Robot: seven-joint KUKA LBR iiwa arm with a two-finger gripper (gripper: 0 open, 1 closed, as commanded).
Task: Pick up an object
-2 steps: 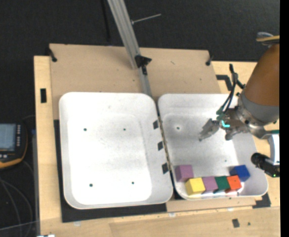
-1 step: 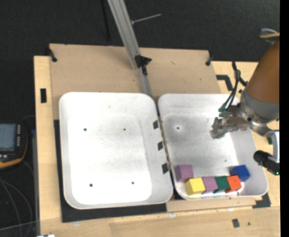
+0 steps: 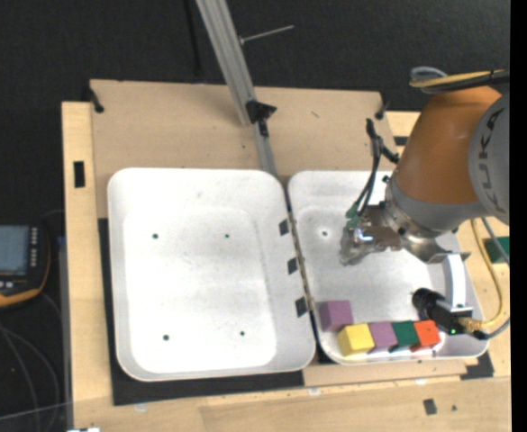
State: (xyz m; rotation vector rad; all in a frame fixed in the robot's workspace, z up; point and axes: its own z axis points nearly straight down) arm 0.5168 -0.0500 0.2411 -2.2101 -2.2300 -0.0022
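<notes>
My arm comes in from the right, orange band over the right bin (image 3: 322, 192). My gripper (image 3: 360, 241) hangs above the middle of that bin; can't tell if it's apart or together from this angle, too small and dark. Nothing seen between the tips. Blocks sit along the bin's near edge, well apart from the gripper: purple block (image 3: 336, 313) a bit toward the bin's centre, then a row w/ yellow block (image 3: 355, 338), a 2nd purple (image 3: 383, 335), green block (image 3: 404, 335), orange block (image 3: 425, 334), touching or just beside each other. Row hugs the front wall. Left bin (image 3: 200, 187) is next to the right one, rims touching. Grey pole (image 3: 231, 57) slants down from the top toward the seam between bins. Handheld unit (image 3: 6, 255) lies off the bench at far left.
</notes>
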